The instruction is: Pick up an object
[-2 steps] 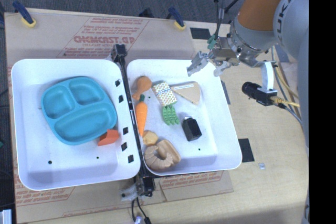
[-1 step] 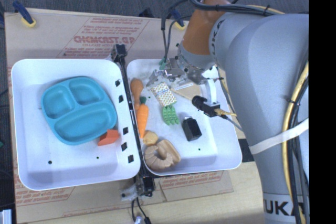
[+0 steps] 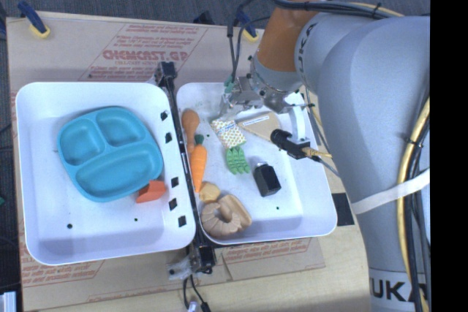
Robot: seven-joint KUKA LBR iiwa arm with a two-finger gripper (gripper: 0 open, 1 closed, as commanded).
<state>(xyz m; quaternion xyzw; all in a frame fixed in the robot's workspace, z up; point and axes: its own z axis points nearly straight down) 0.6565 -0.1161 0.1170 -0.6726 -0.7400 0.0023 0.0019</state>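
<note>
Left bin [image 3: 44,224]: blue plastic plate [image 3: 110,152], glossy, with three sections and rounded corners. An orange piece [image 3: 152,191] touches its lower right corner. It is partly tucked under the rim, so its shape is hard to make out.

Right bin [image 3: 294,214], along the left wall: a brownish oval lump [image 3: 190,120], too blurry to identify. Just below it is a smooth orange carrot [image 3: 198,166], tip pointing down. Below that, a small tan chunk [image 3: 210,192] touches a pale wooden ring [image 3: 225,217] with a matte look.

Mid bin: a checkered card [image 3: 228,132], flat, with a yellow-white pattern, lying tilted. A green ridged block [image 3: 237,159] sits just below it.

The gripper [image 3: 232,100] is at the card's upper edge. Cables and the wrist clutter it, so I cannot tell whether it is released or clenched, or whether it touches the card.

A flat tan wooden slat [image 3: 259,124] lies beside the card, its upper end hidden under the wrist. A boxy black block [image 3: 267,180] sits right of the green block and apart from it.

The grey arm [image 3: 358,84] covers the bin's right rim and is cut off at the frame edge.
</note>
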